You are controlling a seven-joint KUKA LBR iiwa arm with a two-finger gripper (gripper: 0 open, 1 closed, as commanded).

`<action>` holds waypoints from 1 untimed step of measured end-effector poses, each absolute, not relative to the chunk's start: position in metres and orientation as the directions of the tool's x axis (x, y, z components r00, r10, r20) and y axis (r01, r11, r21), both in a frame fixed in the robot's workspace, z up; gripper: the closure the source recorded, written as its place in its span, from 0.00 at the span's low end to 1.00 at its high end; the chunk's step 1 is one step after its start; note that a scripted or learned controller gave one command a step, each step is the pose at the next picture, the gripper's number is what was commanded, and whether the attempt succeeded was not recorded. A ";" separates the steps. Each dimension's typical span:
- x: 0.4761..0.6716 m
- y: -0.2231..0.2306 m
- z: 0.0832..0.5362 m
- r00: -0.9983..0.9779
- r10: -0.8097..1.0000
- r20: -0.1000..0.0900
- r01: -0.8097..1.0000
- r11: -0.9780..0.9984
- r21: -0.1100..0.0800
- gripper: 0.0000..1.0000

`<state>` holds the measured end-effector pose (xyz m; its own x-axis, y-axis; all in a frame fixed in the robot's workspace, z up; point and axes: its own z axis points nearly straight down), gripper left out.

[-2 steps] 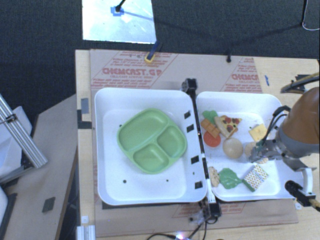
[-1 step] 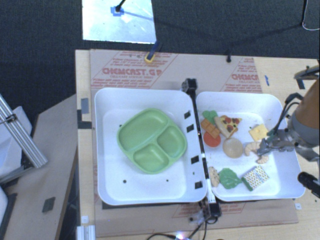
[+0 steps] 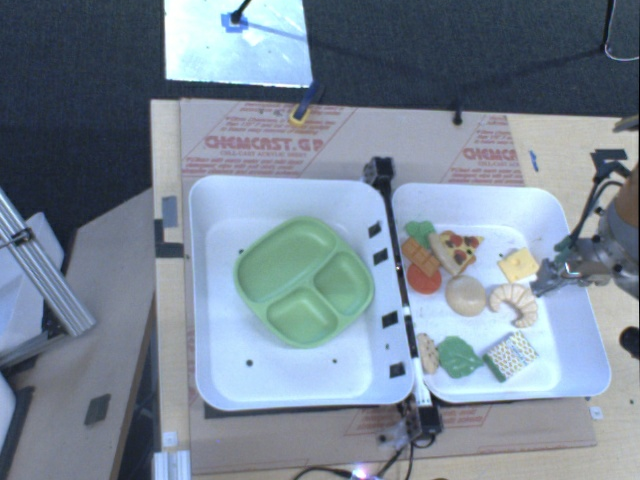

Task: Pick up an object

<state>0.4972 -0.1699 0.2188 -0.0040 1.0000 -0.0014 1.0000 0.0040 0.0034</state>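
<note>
The right white bin (image 3: 575, 353) holds several toy foods: a pizza slice (image 3: 458, 250), a yellow cheese wedge (image 3: 518, 265), a beige croissant (image 3: 517, 303), a round bun (image 3: 465, 295), a red tomato slice (image 3: 424, 280), a green leaf (image 3: 458, 356) and a small checked box (image 3: 511, 355). My gripper (image 3: 546, 277) reaches in from the right, over the bin's right side. It is just right of the croissant and below the cheese wedge. It is open, with nothing between its fingers.
The left white bin (image 3: 215, 368) carries a green divided plate (image 3: 303, 281). A black hinged divider (image 3: 392, 278) runs between the bins. A shiny metal sheet (image 3: 238, 30) lies on the dark floor behind the bench.
</note>
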 end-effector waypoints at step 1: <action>0.509 -0.127 0.218 -0.007 1.000 0.000 1.000 0.007 0.003 1.00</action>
